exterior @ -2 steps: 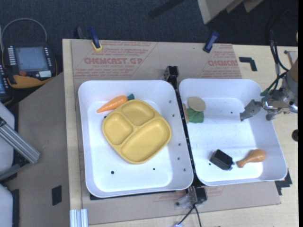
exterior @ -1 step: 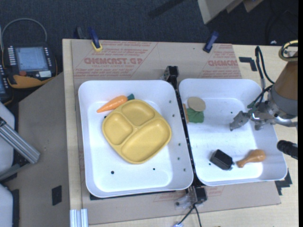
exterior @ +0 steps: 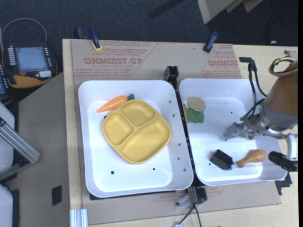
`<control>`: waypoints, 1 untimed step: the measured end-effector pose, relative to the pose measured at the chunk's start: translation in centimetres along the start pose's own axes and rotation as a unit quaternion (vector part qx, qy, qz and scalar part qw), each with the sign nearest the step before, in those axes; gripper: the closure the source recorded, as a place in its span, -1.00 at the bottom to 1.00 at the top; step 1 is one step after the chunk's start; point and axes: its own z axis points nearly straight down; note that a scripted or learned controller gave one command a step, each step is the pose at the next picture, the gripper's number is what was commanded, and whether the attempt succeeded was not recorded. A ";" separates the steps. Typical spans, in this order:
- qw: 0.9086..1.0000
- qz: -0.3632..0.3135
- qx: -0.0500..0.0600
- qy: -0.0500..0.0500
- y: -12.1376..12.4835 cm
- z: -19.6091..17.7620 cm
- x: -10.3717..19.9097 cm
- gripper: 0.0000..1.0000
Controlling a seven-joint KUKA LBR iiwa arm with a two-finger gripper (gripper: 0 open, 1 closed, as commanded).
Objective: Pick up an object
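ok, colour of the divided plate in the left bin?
Yellow; the divided plate shows plainly in the camera view.

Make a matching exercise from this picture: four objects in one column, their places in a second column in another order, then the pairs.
Objects:
1. orange toy carrot
2. yellow divided plastic plate
3. small black block
4. grey two-finger gripper

Places:
A. middle of the left bin
B. near edge of the right bin
C. above the right bin's middle
D. far side of the left bin, beside the plate

Pairs: 1-D, 2-A, 3-B, 4-C
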 end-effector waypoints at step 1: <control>1.000 -0.001 -0.002 -0.001 0.0 0.4 0.0 -1.00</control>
